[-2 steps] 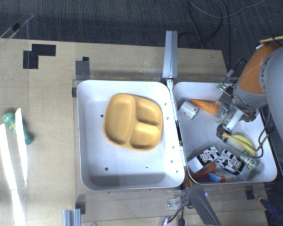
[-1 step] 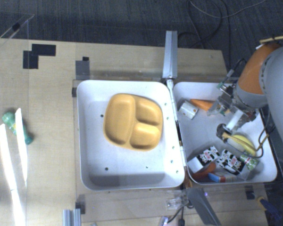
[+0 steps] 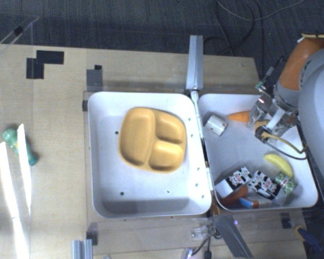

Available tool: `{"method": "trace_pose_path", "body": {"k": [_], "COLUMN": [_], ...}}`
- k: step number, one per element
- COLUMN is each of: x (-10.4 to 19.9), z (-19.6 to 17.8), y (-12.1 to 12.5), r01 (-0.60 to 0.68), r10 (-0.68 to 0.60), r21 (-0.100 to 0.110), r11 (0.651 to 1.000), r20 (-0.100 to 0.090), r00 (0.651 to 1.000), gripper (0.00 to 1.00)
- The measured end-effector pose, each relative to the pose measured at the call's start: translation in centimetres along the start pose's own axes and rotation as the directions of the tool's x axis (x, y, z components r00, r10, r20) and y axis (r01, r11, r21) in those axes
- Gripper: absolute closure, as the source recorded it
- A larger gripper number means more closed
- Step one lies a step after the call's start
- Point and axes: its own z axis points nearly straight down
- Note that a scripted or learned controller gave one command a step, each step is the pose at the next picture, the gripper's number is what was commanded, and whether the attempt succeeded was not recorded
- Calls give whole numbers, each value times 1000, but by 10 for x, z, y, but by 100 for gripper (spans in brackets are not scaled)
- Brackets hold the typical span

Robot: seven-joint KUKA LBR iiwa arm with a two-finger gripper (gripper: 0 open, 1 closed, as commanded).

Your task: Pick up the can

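One can lies left of pincer.

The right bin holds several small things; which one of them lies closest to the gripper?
The orange carrot at the right bin's top edge, just left of the gripper. The small silver can lies further left; the yellow banana sits lower.

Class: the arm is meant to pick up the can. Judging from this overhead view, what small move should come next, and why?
Probably shift the gripper toward the view's left and lower it over the can. The can lies on its side near the right bin's left wall, apart from the gripper, which sits by the carrot.
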Motion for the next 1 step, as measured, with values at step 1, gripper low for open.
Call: {"method": "trace_pose_path", "body": {"k": [1], "x": [-4], "z": [5], "y": [-94], "r01": [67], "r10": [-68], "r21": [-48], "r11": [997], "r20": [-25], "r00": [997], "gripper": [0]}}
